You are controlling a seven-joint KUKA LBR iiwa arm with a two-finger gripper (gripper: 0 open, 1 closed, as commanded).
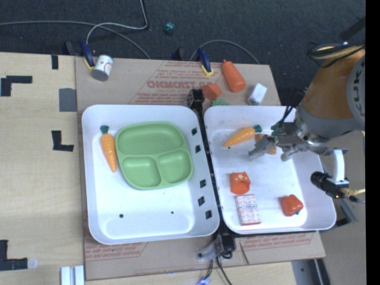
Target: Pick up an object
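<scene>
Nearest the camera, a pink carton [247, 210] lies in the right bin [268, 227]. Farther back, the gripper [270, 149] hangs with fingers spread, a carrot [240, 136] just beside them.

The two white bins [95, 218] look like smooth, shiny plastic. The green plate [155, 155] looks like matt plastic. Under them lies brown cardboard [160, 85] on a pale wooden bench [35, 189].

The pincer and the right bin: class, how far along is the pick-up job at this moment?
Done: the pincer has reached into the right bin, beside a toy carrot. In hand: nothing visibly between its fingers. Left: grasping and lifting an item; the carrot, red block, pink carton and red pepper all lie in the bin.
</scene>
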